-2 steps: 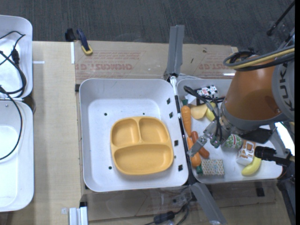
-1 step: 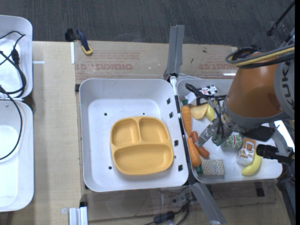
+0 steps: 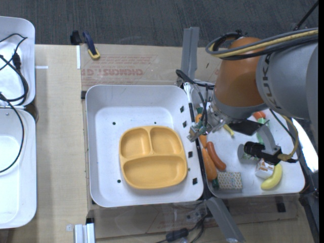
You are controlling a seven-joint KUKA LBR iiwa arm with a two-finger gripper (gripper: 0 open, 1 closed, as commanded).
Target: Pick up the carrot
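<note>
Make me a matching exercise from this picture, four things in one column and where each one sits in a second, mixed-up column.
Things:
1. yellow divided plate
2. banana
3. carrot
4. sponge

Places:
A. right bin, near right corner
B. left bin, middle
C. right bin, along its left wall
D. right bin, near edge, beside the carrot's tip

Pairs: 1-B, 2-A, 3-C, 4-D

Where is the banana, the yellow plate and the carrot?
banana (image 3: 272,177): camera view, middle of its curved body, right bin's near corner.
yellow plate (image 3: 152,173): camera view, bare floor of its big compartment, left bin.
carrot (image 3: 208,167): camera view, middle of the orange body by the right bin's left wall.
</note>
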